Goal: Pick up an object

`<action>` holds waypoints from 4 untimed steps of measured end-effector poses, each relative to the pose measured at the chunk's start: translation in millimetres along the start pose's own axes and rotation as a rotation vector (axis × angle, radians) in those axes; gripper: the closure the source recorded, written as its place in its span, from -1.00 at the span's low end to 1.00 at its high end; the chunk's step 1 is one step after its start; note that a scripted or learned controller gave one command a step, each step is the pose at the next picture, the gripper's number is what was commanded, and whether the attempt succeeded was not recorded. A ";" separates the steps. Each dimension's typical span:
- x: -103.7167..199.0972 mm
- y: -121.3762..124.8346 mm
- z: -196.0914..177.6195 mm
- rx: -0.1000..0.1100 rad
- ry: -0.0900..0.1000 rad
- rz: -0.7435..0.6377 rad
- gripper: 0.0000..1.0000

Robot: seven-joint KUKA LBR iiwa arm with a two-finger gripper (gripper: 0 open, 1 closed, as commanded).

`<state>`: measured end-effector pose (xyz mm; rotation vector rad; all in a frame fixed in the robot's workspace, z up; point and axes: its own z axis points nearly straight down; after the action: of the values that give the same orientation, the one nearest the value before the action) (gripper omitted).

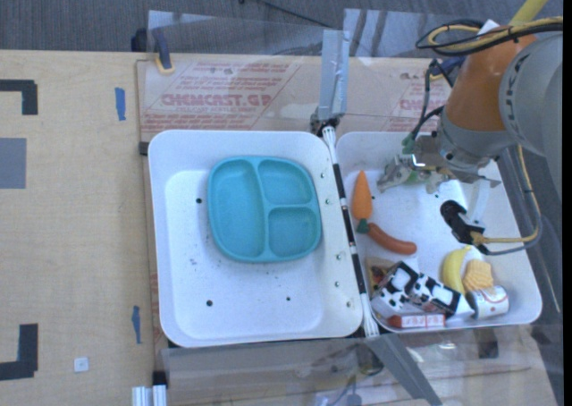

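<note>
Grey arm [500, 100] reaching into the right bin [523, 306], gripper [413, 169] low near its back wall, fingers' state impossible to tell, toy carrot [360, 196] and sausage [391, 238] just beside, teal divided plate [264, 208] in the left bin [179, 243]

The arm [527, 100] was grey with an orange band [483, 82], and black and yellow cables [465, 33] looped beside it.
</note>
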<state>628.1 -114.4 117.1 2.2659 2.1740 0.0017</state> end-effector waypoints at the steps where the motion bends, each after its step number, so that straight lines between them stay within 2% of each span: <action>1: 12.9 -38.7 27.4 -0.010 -0.005 -0.098 -1.00; 2: -17.9 -110.1 27.6 -0.008 -0.003 -0.050 -1.00; 3: -12.8 5.9 28.7 -0.007 -0.002 -0.071 -1.00; 4: -36.6 36.0 29.6 0.034 0.013 -0.036 -1.00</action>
<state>662.6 -152.5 87.6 2.2501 2.2385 -0.0209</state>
